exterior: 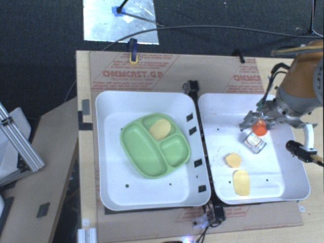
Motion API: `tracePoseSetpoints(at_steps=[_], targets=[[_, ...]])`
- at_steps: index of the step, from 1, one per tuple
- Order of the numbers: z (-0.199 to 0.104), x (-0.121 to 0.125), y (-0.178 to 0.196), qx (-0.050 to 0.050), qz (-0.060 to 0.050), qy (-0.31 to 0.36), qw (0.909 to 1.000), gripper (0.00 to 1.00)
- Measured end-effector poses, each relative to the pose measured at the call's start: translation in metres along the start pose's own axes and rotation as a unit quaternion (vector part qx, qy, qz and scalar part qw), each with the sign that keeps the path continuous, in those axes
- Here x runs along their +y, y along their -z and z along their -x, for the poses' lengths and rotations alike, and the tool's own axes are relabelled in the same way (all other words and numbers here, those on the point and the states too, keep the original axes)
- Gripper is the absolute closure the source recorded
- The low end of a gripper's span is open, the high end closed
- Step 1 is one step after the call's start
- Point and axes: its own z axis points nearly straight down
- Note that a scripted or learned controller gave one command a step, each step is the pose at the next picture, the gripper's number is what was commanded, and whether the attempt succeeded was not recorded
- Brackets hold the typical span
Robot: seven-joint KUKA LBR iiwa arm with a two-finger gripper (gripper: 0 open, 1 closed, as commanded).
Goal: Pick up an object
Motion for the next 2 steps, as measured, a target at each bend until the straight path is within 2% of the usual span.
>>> tracePoseSetpoints(at_steps=[1, 2], targets=[[-0.001, 0.000, -0.052, 0.000, 0.000, 0.000, 1.0000, 0.00], [0.000, 0.001, -0.039, -0.001, 0.002, 0.000, 1.0000, 1.00]])
